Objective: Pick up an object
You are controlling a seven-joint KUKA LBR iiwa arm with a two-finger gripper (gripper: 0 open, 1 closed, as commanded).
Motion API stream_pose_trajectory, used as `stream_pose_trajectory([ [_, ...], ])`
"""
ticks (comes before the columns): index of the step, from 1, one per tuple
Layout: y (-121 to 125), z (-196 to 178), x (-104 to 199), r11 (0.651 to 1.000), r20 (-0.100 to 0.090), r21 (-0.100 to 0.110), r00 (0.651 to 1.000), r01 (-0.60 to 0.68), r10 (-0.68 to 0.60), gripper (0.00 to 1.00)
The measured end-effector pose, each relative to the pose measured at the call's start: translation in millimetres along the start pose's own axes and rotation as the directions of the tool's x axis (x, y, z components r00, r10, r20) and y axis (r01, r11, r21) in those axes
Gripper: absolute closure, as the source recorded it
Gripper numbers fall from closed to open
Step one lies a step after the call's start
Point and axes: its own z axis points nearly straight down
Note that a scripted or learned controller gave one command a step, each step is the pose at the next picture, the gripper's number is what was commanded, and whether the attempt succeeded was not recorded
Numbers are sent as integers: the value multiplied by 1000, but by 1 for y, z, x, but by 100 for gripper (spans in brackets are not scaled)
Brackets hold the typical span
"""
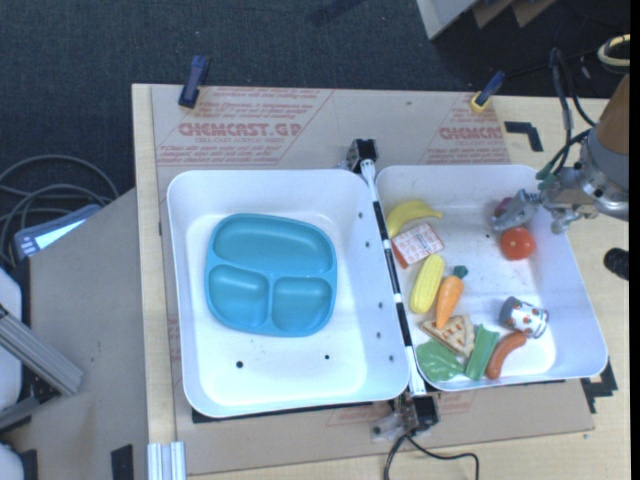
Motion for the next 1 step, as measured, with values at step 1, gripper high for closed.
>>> stream_pose_trajectory([
  [1,37,113,-8,1000,0,1,1000,1,-1,0],
])
